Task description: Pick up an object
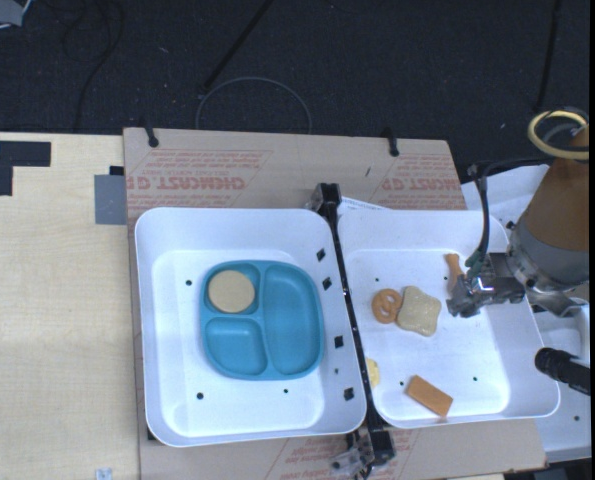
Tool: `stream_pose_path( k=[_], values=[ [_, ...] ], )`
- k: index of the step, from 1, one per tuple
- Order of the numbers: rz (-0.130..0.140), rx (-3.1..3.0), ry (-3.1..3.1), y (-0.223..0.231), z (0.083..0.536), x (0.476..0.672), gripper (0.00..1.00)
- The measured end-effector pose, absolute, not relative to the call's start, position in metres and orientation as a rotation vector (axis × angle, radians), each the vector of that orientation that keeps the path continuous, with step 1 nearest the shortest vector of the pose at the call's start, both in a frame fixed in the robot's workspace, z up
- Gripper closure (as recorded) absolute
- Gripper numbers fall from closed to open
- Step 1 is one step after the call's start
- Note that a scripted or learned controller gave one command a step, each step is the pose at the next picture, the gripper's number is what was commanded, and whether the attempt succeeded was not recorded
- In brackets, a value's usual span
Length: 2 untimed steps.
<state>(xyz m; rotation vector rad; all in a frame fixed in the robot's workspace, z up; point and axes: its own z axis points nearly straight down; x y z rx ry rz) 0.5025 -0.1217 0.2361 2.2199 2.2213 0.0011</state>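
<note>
Gripper (464,301) poised low in right bin (497,398), finger state not discernible, bread (419,311) and pretzel (385,305) just beside it

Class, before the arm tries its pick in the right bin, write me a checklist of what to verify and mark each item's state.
1. Gripper over the right bin: ok.
2. Nearest target, the pale bread-like piece, lies beside the gripper, not under it: not ok.
3. Pretzel ring touching that piece, may shift with it: not ok.
4. Orange block lies apart with space around it: ok.
5. Jaws open: cannot tell.
6. Blue tray in the left bin, out of the path: ok.
</note>
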Motion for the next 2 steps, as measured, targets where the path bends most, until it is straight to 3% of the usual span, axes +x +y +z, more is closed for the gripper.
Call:
stream_pose_path(
  k=[2],
  values=[
    [-0.001,2.219,2.229,-0.021,0.248,0.497,1.0]
  ],
)
